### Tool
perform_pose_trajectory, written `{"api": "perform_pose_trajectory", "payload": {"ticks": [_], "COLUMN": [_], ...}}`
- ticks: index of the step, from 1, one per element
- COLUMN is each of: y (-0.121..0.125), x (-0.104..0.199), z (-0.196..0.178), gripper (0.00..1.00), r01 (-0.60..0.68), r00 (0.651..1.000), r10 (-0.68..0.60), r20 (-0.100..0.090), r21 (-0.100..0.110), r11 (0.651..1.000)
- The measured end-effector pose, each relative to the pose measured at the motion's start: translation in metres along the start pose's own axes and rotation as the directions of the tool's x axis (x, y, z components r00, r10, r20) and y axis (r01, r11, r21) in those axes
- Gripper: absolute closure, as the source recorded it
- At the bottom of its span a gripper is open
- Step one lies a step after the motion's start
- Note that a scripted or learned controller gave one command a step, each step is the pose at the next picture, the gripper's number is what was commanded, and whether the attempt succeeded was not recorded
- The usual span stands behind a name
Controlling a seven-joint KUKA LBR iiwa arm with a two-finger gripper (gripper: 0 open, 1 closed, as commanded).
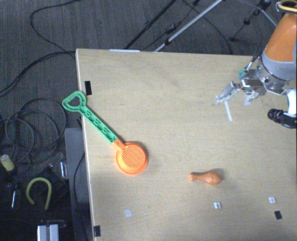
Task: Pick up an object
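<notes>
Orange plastic, chicken-leg-shaped toy [206,177] is seen lying below the spread, empty metal pincer [237,97]; an orange round strainer with green perforated handle [108,137] is seen far to its left.

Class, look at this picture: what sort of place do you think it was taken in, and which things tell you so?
Probably a robotics lab or test workshop. A robot arm with its end effector hangs over a plain wooden bench, loose cables lie on the carpet, and stand legs cross behind.

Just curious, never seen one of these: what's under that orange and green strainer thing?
The strainer lies flat on the bare wooden board, its green handle poking past the board's left edge over dark floor. Whatever sits beneath the orange mesh head is covered; nothing shows through.
</notes>
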State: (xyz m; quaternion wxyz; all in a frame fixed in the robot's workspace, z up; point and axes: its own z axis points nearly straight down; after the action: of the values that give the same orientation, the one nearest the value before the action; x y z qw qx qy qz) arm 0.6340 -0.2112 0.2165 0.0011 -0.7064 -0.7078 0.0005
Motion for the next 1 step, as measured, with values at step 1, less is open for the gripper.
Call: {"api": "perform_pose_trajectory", "payload": {"ticks": [1], "y": [0.0346], "x": [0.0190], "z": [0.1079], "gripper": [0.00], "r01": [0.171], "r00": [0.985], "r10": [-0.171], "r20": [0.002], "r21": [0.000], "r11": [0.985]}}
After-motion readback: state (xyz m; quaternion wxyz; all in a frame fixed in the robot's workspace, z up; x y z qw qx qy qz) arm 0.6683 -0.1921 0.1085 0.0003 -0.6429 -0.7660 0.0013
